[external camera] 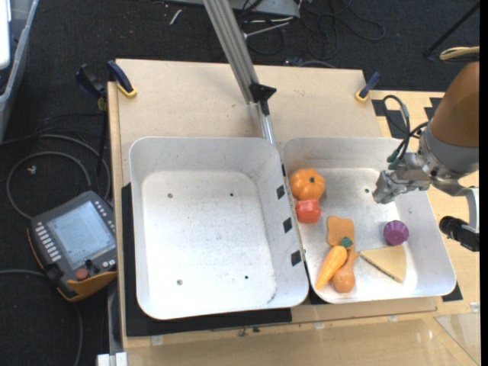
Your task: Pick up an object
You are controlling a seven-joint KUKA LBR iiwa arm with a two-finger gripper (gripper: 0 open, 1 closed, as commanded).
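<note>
Objects for picking all lie in the right bin (427, 284), grouped toward its left and near parts. At the far left of the group sits one orange pumpkin-like toy (307, 183), and one small red piece (308, 210) touches its near side. Nearer still, one flat orange square (340, 229) lies just beside one carrot (332, 264), whose green top overlaps the square's near edge. One small orange round piece (344, 280) is tucked against the carrot's right side and partly hidden by it, so its shape is hard to make out. One pale yellow wedge (387, 263) lies to the right of that, and one purple round toy (395, 232) sits just beyond the wedge's far right corner. That makes seven things in the right bin.

The gripper (383, 191) hangs over the far right part of this bin, apart from every toy, with the purple one the closest. It is small and blurred against the white floor, and whether the pincer is apart or together cannot be told; nothing is seen in it. The arm (457, 128) is cut off by the right edge, with only the orange band and the grey wrist in sight.

The left bin (145, 204) shows a bare speckled floor. One teach pendant (75, 239) lies on the dark floor to the left of the bench (191, 97).
</note>
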